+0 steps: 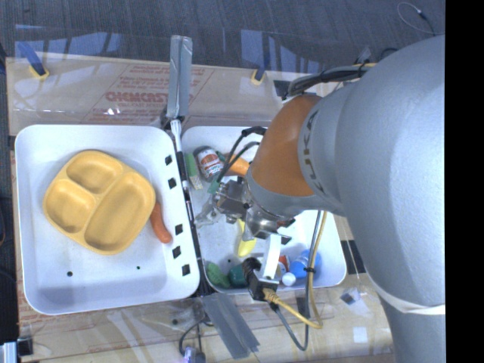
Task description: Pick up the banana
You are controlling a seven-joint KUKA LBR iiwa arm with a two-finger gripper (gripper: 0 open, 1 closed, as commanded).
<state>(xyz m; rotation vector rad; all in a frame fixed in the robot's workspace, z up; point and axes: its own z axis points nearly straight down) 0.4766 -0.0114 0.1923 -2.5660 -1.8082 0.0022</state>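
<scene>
My hand [238,219] is low in the right bin [333,272], the banana [246,245] lies just below it, ungrasped as far as I can judge; lifting remains.

Dark grey carpet floor [227,6] behind; bench [113,89] w/ clear plastic sheet.

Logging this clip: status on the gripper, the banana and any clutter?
Gripper low in right bin, fingers unreadable. Banana just beneath the wrist, mostly covered. Can and green item close by.
</scene>
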